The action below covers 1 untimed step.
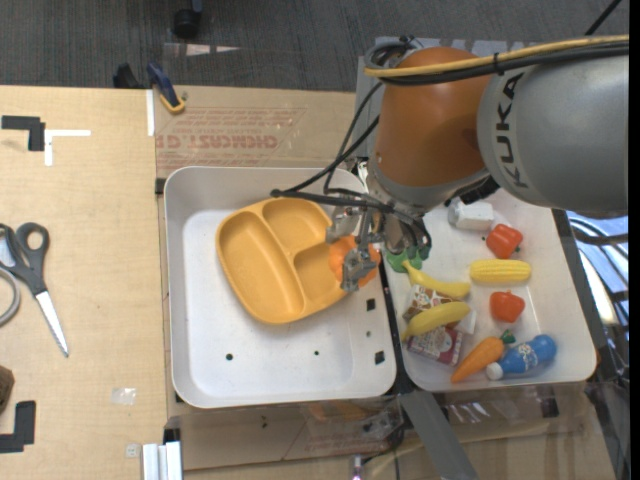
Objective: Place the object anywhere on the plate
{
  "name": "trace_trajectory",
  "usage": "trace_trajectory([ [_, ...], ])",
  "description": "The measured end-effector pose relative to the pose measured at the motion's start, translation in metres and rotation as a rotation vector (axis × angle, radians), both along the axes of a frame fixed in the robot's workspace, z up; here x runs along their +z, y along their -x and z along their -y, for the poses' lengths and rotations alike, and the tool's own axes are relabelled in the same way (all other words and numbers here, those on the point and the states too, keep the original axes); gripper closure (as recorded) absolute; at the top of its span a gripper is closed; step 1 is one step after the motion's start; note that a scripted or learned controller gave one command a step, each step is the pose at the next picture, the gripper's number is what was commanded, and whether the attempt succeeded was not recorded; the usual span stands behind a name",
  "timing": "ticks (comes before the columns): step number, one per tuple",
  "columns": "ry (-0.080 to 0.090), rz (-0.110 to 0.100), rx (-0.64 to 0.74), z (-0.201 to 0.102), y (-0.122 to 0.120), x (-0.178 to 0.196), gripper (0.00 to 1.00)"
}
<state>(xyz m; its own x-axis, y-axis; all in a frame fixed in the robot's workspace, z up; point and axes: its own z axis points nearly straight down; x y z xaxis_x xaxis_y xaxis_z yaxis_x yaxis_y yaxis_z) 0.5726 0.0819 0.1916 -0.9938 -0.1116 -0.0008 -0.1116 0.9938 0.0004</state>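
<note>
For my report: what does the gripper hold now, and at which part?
The gripper is over the right rim of the yellow plate, beside a small orange object. Whether it holds that object cannot be told.

A single fixed camera looks down from above at a slant onto the bench point(80, 268), near enough that the two white bins point(190, 298) fill the middle of the frame, with the grey arm point(560, 118) looming in large from the right.

Plate point(272, 263) yellow-orange; both bins point(200, 298) white. Corn point(499, 271) yellow, carrot point(477, 358) orange, bottle point(527, 356) blue (white cap). Arm point(560, 118) grey, orange band.
</note>
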Motion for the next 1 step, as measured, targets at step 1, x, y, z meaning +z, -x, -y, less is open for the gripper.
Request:
trace_trajectory([
  [1, 0.000, 0.000, 0.000, 0.0001, -0.0001, 0.0001, 0.00],
])
